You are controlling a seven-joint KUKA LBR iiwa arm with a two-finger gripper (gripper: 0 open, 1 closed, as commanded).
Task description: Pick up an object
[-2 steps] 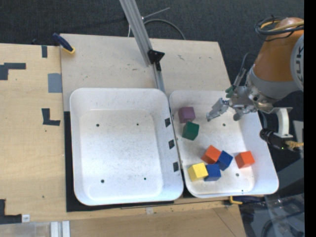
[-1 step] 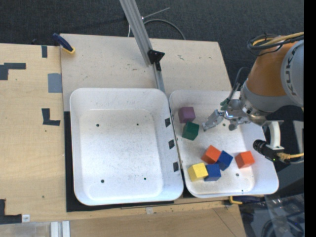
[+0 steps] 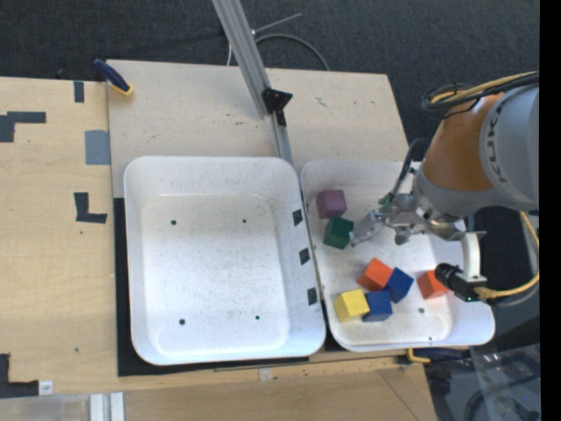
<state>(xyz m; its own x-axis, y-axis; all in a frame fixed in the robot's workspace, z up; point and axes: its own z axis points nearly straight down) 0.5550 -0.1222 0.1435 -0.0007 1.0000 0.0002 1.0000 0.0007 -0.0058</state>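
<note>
— Item one, the nearest block?

— Green block (image 3: 338, 232), in the right bin (image 3: 473, 327), near its left wall. My hand (image 3: 365, 231) sits just beside it on the right, fingertips low in the bin. Whether my fingers are spread or pressed together, I cannot tell; nothing shows between them.

— Other blocks in that bin?

— Purple block (image 3: 330, 203), just above the green one. Orange block (image 3: 377, 274), toward the middle. Blue block (image 3: 399, 284), touching the orange on its right. Second blue block (image 3: 379, 305), below those. Yellow block (image 3: 351, 304), touching that second blue on its left. Red-orange block (image 3: 430, 284), near the right side, apart from the cluster.

— The hand's carrier?

— My arm (image 3: 504, 160), grey with an orange band, entering from the right above the bin's far corner.

— Surroundings?

— Left bin (image 3: 145, 182), white, side by side with the right one. Both rest on the tabletop (image 3: 193, 103). A metal pole (image 3: 241, 38) slants down to the bins' shared edge.
</note>
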